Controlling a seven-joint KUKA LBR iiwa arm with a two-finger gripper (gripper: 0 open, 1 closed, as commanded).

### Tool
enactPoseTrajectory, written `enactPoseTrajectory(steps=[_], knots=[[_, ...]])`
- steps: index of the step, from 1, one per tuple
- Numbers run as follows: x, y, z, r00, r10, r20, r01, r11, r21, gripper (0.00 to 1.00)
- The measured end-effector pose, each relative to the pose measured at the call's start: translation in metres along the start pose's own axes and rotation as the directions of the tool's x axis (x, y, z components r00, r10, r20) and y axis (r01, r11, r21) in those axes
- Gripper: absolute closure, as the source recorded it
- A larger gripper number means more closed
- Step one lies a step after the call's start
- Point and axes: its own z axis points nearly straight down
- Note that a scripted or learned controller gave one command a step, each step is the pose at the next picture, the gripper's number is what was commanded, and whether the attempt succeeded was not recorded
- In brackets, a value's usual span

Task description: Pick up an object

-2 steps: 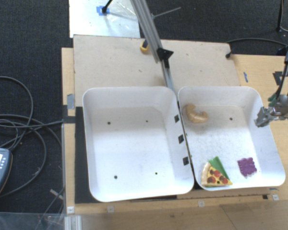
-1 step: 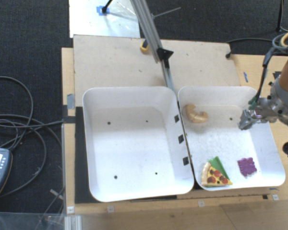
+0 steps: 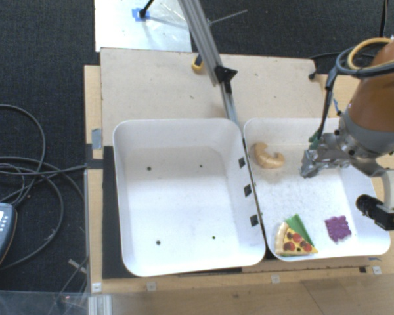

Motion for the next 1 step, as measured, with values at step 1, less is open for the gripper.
enactPoseTrajectory(steps=[1], knots=[[0.0436,0.0020,0.0074,1.000,0.001,0.001,-0.001,1.000,0.000,1.00]])
